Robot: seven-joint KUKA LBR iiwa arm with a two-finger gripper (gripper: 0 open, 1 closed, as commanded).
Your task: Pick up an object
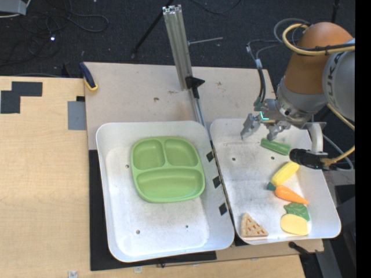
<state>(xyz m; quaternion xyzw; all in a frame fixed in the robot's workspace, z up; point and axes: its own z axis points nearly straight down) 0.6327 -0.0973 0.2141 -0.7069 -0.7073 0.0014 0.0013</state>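
In the right bin (pixel 232 172), nearest the front edge, lie a waffle wedge (pixel 253 227) and a yellow-green piece (pixel 295 220); behind them a carrot (pixel 288 194), a corn cob (pixel 285 172), then a green pickle (pixel 275 146). Above it my gripper (pixel 264 128) hangs with fingers spread, grasping nothing. The left bin (pixel 116 225) holds a green tray (pixel 167 169).

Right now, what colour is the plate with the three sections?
Light green; the divided plate shows plainly in the camera view.

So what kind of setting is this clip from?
Most likely a robotics lab bench for pick-and-place trials: two white bins, toy food such as a plastic carrot and waffle piece, and loose cables on dark carpet behind.
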